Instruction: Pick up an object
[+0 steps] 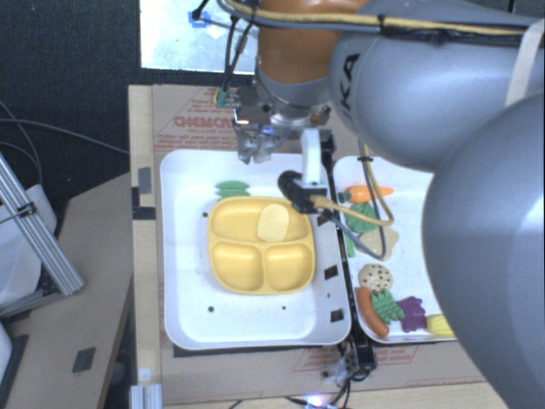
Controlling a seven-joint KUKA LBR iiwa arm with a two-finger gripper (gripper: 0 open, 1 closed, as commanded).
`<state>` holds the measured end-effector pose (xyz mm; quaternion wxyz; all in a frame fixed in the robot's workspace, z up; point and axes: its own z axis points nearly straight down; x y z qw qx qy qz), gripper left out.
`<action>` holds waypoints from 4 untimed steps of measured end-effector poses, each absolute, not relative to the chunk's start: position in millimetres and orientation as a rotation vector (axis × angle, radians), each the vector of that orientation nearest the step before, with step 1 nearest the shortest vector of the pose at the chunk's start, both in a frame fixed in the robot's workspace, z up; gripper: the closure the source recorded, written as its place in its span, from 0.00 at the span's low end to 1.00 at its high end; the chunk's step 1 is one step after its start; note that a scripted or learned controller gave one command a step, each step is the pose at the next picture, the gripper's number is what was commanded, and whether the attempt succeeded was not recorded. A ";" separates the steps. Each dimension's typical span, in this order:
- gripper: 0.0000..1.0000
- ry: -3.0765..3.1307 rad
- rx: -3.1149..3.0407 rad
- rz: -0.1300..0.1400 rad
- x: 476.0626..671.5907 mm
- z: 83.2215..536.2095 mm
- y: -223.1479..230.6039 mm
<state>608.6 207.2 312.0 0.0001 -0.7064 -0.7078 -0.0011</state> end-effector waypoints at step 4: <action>1.00 -2.220 -2.222 -0.002 575.4 86.8 191.2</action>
